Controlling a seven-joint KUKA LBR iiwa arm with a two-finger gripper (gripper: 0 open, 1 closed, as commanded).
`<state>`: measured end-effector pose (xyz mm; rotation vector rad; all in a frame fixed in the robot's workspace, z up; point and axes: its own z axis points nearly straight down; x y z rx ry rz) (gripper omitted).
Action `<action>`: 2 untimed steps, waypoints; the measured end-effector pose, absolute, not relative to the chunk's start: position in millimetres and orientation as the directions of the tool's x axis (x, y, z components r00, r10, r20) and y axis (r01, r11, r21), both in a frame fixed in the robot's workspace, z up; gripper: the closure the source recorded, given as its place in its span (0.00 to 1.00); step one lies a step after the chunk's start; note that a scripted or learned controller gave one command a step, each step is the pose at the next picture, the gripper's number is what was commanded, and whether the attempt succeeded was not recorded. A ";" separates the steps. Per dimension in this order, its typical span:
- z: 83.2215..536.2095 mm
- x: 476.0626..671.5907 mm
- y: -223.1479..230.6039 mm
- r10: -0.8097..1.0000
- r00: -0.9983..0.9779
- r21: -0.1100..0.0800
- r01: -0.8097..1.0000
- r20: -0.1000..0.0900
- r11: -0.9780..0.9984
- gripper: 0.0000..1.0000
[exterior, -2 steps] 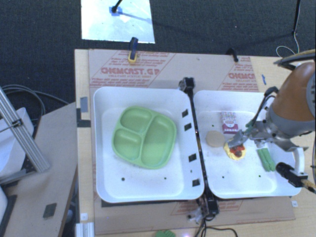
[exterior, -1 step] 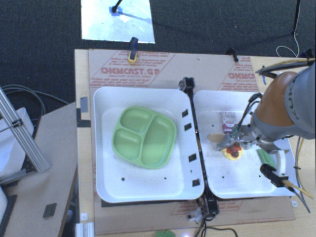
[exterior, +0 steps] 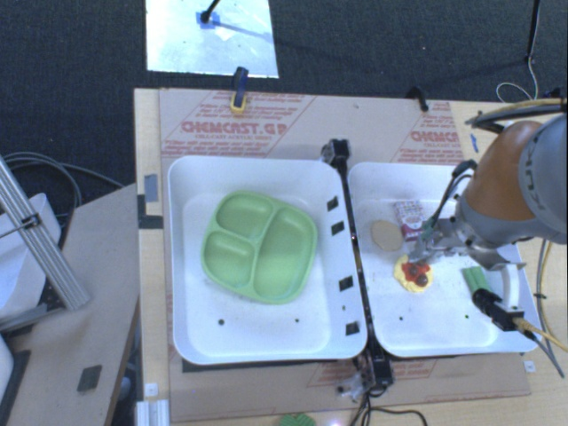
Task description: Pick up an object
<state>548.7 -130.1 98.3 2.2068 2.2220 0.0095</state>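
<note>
The gripper (exterior: 424, 254) hangs low in the right bin (exterior: 444, 331), its fingers apparently closing around the yellow-and-red toy (exterior: 414, 276) just below them, though grip is unclear. A tan disc (exterior: 386, 235) lies just left; bare floor spreads toward the near rim.

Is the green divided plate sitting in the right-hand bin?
No, the green plate lies in the left bin.
</note>
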 end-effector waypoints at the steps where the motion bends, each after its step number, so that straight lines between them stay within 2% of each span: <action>1: 193.1 636.6 -54.3 1.000 -0.014 0.018 1.000 0.000 0.014 1.00; 2: 99.6 668.9 -116.9 1.000 -0.005 0.015 1.000 -0.003 0.005 1.00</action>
